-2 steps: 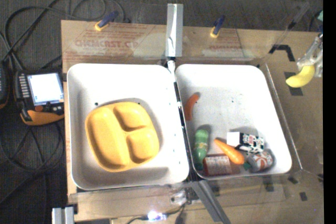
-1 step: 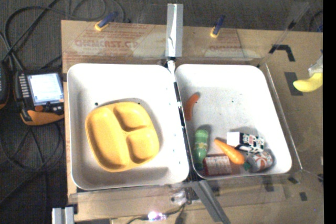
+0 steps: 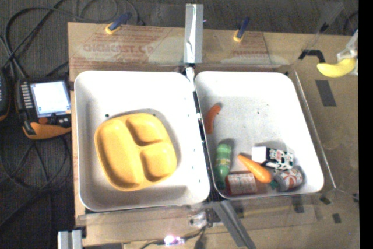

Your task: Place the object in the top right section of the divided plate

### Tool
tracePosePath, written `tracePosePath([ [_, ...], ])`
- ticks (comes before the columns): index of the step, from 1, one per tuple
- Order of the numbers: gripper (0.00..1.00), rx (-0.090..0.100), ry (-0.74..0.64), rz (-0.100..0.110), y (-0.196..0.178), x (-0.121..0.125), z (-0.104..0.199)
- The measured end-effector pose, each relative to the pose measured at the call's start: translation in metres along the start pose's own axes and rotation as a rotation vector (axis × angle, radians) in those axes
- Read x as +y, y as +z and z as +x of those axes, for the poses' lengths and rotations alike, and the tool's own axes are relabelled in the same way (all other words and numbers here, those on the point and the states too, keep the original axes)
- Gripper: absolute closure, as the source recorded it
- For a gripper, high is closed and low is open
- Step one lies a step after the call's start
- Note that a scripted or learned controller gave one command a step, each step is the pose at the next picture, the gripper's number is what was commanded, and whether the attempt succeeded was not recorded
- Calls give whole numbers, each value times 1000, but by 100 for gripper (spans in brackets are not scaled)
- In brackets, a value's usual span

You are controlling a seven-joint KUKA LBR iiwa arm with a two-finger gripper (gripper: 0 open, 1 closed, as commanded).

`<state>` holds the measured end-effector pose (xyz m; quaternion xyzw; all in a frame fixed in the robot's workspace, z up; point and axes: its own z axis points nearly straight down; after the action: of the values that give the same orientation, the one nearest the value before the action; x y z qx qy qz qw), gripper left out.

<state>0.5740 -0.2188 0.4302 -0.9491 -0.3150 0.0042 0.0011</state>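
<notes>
Toys crowd the right bin's near edge, plate sits mid left bin, banana by claw, grip unclear

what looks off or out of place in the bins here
The small orange piece leans against the right bin's left wall, apart from the items heaped in its lower corner. The yellow divided plate sits slightly askew in the left bin. Nothing looks spilled or damaged.
</notes>
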Motion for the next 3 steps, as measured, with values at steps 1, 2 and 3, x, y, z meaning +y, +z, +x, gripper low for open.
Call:
tracePosePath([
  [1, 100, 0, 388, 0, 0, -32, -53],
  [2, 0, 0, 389, -1, -1, -32, -54],
  [3, 100, -9, 390, 3, -7, -31, -54],
])
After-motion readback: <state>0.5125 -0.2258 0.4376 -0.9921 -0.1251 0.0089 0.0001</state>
